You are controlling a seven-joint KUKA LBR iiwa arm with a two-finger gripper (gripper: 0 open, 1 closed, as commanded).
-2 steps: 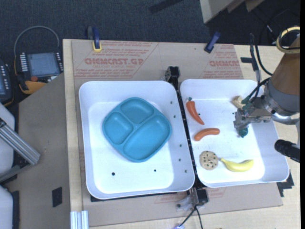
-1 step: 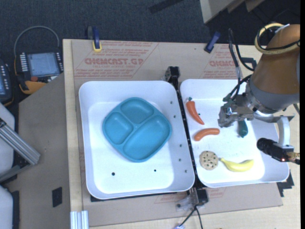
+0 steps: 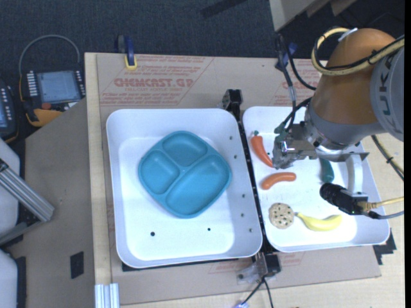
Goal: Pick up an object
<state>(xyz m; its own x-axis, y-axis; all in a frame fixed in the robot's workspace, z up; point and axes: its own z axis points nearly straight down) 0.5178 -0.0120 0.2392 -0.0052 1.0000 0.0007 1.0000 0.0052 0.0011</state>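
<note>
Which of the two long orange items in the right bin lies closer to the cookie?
The orange sausage lying nearly level just above the cookie. The other, a green-tipped carrot, slants along the left wall of the bin, farther up.

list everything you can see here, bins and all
left bin: 1, white, board's left
right bin: 1, white, board's right
divided plate: 1, blue, middle of left bin
carrot: 1, orange, right bin, by left wall
sausage: 1, orange, right bin, nearer than carrot
cookie: 1, tan, right bin, front
banana: 1, yellow, right bin, beside cookie
teal thing: 1, teal, right bin, partly hidden
board: 1, tan, under both bins
arm: 1, grey and orange, over right bin
gripper: 1, grey, beside carrot
</note>
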